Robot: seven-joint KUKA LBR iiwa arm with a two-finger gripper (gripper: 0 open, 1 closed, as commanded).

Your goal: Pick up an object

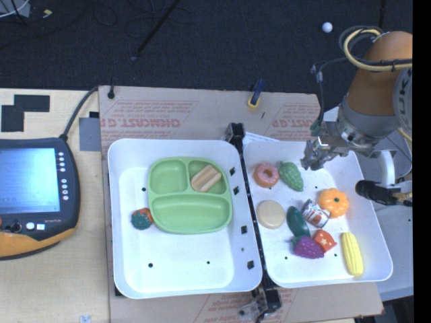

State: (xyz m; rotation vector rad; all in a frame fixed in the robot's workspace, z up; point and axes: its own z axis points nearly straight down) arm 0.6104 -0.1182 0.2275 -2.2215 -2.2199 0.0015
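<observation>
My gripper (315,155), its grip state unclear, hovers at two o'clock of the green toy vegetable (291,175), probably light, stiff, slippery plastic, best pinched across its narrow middle.

A dark carpeted floor (202,39) with trailing black cables (158,15) lies behind the pale wooden counter (60,281), under even light.

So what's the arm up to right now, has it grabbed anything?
Gripper above right bin's upper edge, nothing seen in it. Nearest: green leafy toy, pink donut. Nothing blocking them.
</observation>
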